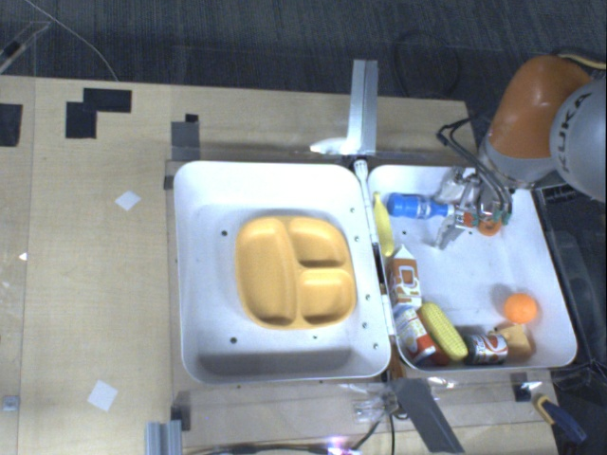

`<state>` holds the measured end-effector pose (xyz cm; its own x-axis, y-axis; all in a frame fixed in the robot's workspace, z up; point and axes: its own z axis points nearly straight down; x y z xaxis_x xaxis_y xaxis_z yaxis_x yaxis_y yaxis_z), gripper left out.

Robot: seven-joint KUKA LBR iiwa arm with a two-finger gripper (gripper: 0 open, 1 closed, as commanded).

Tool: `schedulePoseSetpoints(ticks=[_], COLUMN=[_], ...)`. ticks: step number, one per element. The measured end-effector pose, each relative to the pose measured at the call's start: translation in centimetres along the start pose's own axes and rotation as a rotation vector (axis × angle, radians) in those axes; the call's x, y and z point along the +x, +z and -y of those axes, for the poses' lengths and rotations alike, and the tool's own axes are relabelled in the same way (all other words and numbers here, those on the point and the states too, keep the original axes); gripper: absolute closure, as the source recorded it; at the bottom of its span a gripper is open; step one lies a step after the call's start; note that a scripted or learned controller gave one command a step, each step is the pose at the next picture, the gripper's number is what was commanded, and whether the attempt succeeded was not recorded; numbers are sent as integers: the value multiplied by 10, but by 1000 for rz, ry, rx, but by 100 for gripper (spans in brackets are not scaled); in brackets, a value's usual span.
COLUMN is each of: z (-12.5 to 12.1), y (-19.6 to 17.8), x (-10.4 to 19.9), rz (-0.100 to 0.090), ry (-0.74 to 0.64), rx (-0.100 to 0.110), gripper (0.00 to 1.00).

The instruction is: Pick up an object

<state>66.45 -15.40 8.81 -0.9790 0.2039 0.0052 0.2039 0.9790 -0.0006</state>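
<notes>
Yellow three-compartment tray [292, 270] in white left bin [204, 254]. White right bin [545, 254]: blue bottle [410, 206], yellow banana [381, 221], yellow corn cob [443, 330], orange ball [520, 308], red-and-white can [413, 335], brown-orange carton [404, 280], possibly juice. Grey arm [560, 131], orange band.

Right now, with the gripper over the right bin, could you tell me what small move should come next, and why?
Probably lower the gripper slightly onto the blue bottle. The bottle lies on its side right beside the gripper, near the right bin's top edge, apart from the orange ball.
</notes>
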Motion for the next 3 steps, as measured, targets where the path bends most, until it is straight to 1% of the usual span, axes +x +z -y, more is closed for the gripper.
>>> schedulePoseSetpoints(ticks=[1,2,3], z=[-35,-58,-61], y=[-15,0,-15], x=[17,15,9], rz=[17,-2,27], ry=[-66,214,207], rx=[-3,2,-5], gripper=[0,0,100])
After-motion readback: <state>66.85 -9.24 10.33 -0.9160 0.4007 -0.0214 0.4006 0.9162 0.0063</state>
